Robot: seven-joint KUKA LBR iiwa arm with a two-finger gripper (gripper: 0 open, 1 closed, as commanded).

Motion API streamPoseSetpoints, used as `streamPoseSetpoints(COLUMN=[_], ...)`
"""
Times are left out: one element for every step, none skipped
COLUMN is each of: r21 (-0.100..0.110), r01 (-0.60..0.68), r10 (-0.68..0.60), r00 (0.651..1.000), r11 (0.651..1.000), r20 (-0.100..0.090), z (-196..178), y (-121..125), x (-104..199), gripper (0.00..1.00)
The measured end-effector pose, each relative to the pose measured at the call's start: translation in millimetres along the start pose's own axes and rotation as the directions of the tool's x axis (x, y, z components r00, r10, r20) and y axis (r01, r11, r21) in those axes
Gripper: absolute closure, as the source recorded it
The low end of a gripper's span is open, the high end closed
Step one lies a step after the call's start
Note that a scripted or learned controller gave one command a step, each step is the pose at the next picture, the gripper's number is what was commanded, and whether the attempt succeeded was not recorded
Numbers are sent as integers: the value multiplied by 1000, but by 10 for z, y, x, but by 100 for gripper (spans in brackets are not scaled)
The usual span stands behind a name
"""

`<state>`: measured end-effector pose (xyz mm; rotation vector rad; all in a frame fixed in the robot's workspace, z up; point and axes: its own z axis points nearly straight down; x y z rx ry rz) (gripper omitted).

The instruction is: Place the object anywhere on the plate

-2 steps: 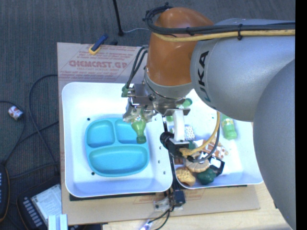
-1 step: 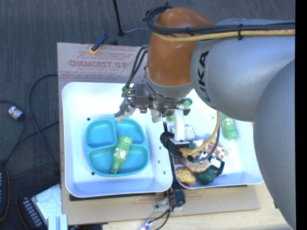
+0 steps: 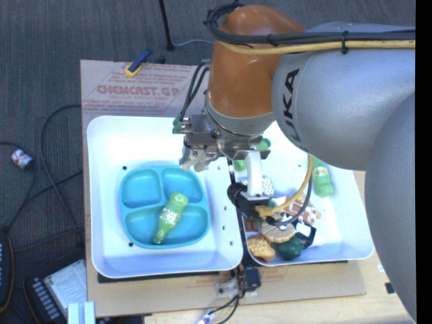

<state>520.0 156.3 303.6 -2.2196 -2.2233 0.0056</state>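
Note:
A blue divided plate [image 3: 138, 189] lies in the left white bin [image 3: 108, 147]. A green toy bottle [image 3: 169, 218] rests on the plate, slanted across its divider toward the lower right compartment. My gripper [image 3: 197, 156] hangs below the orange-banded wrist over the plate's upper right rim, above and to the right of the bottle and apart from it. Nothing shows between its fingers.
The right bin [image 3: 344, 241] holds several toy foods: a green bottle [image 3: 322, 181], a green leafy piece [image 3: 291, 248], tan pastries [image 3: 268, 238] and a patterned box [image 3: 260, 184]. The arm covers most of that bin. Cables trail on the floor at left.

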Motion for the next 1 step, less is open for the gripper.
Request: streamPoseSetpoints(r21=[0], r01=[0], r10=[0], r00=[1000], r11=[1000], r20=[1], z=[1], y=[0], x=[-3], gripper=[0])
